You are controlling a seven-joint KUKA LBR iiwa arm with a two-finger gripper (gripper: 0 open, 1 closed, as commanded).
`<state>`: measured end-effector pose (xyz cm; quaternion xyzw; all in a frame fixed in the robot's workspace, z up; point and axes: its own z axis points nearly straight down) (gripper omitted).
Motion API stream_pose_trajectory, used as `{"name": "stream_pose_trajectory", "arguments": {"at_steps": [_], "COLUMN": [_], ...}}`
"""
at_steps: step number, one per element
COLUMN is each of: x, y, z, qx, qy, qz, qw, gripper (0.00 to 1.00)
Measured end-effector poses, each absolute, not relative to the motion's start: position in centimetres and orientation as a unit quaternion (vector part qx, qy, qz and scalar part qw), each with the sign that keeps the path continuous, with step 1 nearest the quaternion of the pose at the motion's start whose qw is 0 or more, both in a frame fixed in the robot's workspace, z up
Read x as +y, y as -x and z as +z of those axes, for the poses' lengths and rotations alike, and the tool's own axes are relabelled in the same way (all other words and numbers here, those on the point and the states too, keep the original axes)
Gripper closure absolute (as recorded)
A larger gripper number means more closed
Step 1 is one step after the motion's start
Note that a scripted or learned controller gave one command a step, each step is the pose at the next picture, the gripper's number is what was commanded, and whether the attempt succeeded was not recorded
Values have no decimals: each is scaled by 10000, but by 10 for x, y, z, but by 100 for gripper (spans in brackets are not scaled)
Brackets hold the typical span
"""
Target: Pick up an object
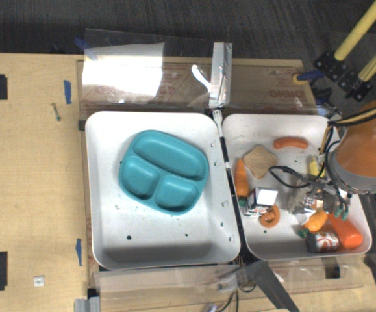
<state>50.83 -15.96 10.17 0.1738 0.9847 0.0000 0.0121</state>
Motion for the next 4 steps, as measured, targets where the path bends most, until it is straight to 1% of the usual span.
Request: {"name": "stream_pose_trajectory", "arguments": {"at_steps": [1,2,3,4], "x": [-176,-176,-86,-149], "y": [-491,-491,-518,-522], "z": [104,89,188,108], "qx": [9994,9916,9842,9328], "qy": [-340,1290,1770,3604], "qz": [-1,-7,-4,9], "qw": [33,47,67,6], "gripper": [100,100,100,100]}}
